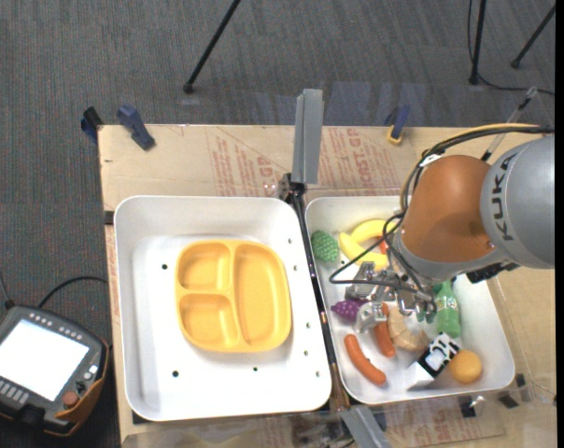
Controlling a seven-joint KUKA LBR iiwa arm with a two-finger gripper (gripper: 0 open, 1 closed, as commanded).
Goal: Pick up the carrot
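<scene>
Grey carpet lies around a cardboard-topped bench that carries two shallow white bins, with tripod legs crossing the floor behind it. Reaching in from the right, the arm bends down over the right bin, its orange band sitting directly above the gripper, which hangs low among the toy food. Its metal parts blur into the clutter beneath, so I cannot tell how the end effector is set or whether it grips anything.

Two slim orange-red pieces lie just toward the camera from the gripper. The shorter one, which I take to be the carrot, sits almost directly below it, close to or touching it. The longer one, probably a sausage, lies a little further out and to the gripper's left. Purple grapes rest just beside the gripper on that same left side, a banana and a green knobbly fruit lie beyond it toward the bin's far wall, and a green bottle stands on its other side. An orange ball and a black-and-white carton lie nearer the front corner. Well apart to the left, a yellow divided plate lies in the left bin.

To do this step well, the grasp should probably close across the carrot's narrow width, centred along its length. It should also stay clear of the sausage and grapes, since a crowded approach could nudge the carrot sideways or catch a neighbour instead.
</scene>
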